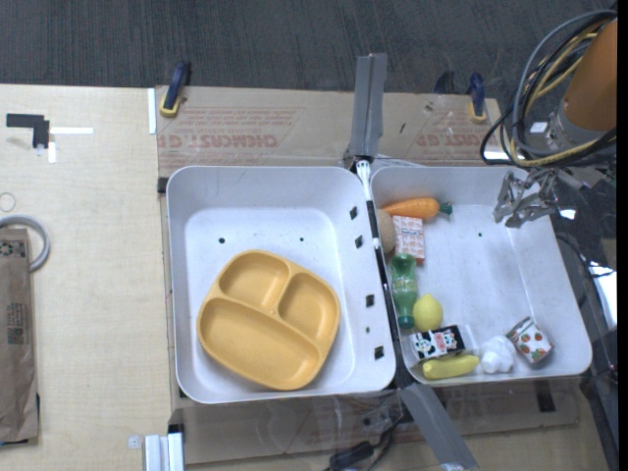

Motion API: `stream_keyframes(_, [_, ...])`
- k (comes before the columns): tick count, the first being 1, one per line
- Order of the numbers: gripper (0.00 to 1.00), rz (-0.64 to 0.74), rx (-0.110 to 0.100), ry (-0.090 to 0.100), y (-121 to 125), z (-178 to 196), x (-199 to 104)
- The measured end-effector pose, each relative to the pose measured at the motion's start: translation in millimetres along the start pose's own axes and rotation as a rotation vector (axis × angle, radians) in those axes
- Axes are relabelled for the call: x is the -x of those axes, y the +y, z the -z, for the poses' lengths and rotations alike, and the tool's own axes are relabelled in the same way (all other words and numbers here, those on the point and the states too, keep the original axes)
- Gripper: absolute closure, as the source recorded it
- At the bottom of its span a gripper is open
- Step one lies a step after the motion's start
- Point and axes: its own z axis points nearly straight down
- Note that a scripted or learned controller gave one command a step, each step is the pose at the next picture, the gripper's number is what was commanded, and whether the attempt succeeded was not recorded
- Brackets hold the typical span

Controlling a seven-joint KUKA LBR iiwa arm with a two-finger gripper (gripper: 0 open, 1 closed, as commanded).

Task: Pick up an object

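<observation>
On the tabletop [88, 263] sit two white bins. One left bin [186, 292] holds one yellow divided plate [269, 319]. One right bin [564, 292] holds, along its left wall, one carrot [412, 207], one snack packet [409, 237], one green bottle [403, 281], one lemon [428, 312], one small carton [437, 342] and one banana [450, 366]. The gripper [525, 202] hovers over the upper right corner, well apart from them; whether its fingers are apart or together cannot be told.

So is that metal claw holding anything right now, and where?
Nothing is held: the gripper hangs above bare floor at the right bin's far right corner, apart from the toys.
</observation>
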Motion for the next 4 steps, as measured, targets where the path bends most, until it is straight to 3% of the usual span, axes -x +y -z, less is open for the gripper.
stream_keyframes(1, [0.00,0.515,0.000,-0.001,-0.2,88.7,0.6])
stream_keyframes(2, [0.00,0.791,0.004,-0.001,3.0,36.7,0.4])
stream_keyframes(3, [0.00,1.373,0.005,-0.003,6.6,13.7,4.4])
stream_keyframes(4, [0.00,1.680,0.004,-0.001,5.5,86.1,7.4])
